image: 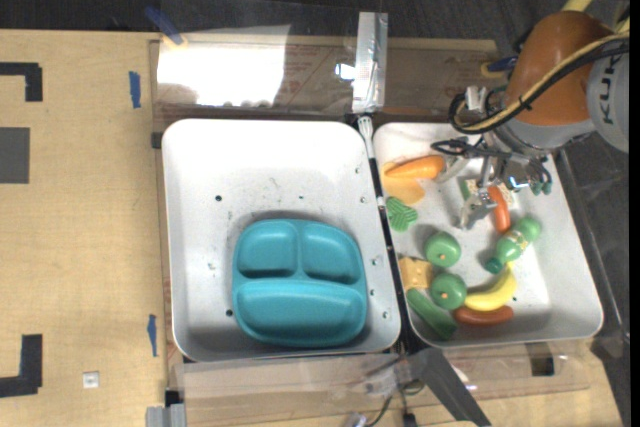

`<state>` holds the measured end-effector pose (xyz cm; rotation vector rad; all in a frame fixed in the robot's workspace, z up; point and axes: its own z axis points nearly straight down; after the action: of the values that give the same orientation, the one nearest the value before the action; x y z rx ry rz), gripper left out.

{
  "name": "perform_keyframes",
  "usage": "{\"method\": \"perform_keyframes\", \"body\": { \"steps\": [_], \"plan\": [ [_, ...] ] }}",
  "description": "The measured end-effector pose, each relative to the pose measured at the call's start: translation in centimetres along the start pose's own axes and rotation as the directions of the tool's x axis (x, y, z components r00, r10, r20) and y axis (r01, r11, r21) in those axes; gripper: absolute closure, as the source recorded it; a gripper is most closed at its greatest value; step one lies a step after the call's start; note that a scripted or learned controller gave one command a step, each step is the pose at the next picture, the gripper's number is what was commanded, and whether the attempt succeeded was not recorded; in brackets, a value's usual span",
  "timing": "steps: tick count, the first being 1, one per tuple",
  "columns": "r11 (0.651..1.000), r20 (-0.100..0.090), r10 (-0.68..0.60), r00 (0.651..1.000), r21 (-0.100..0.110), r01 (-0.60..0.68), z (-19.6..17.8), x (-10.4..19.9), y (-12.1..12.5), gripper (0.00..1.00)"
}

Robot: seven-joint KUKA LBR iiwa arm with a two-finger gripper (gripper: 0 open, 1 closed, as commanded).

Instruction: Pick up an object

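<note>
the left bin (190, 215) holds 1 teal divided tray (298, 293). the right bin (575, 300) holds toy food: an orange carrot (413, 169) near its far left corner, a yellow banana (493, 293), 2 green apples (442, 248). the gripper (483, 198) hangs above the bin's far part, near the carrot; its state i cannot tell.

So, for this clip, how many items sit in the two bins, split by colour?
Counts are approximate; the right-hand pile overlaps.
Teal: 1, the divided plate in the left bin
Orange: 2, the carrot and a small piece by the claw
Green: 5
Yellow: 2, the banana and a wedge
Red: 1, the pepper
Total: 11
</note>
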<state>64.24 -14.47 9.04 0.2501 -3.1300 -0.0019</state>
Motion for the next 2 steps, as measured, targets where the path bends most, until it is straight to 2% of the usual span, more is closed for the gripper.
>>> {"method": "perform_keyframes", "body": {
  "steps": [1, 2],
  "plan": [
    [0.983, 0.013, -0.184, 0.983, 0.007, 0.184, 0.0, 2.9, 2.3, 0.0],
    [0.929, 0.017, -0.371, 0.929, 0.018, 0.371, 0.0, 14.5, 0.1, 0.0]
  ]
}}
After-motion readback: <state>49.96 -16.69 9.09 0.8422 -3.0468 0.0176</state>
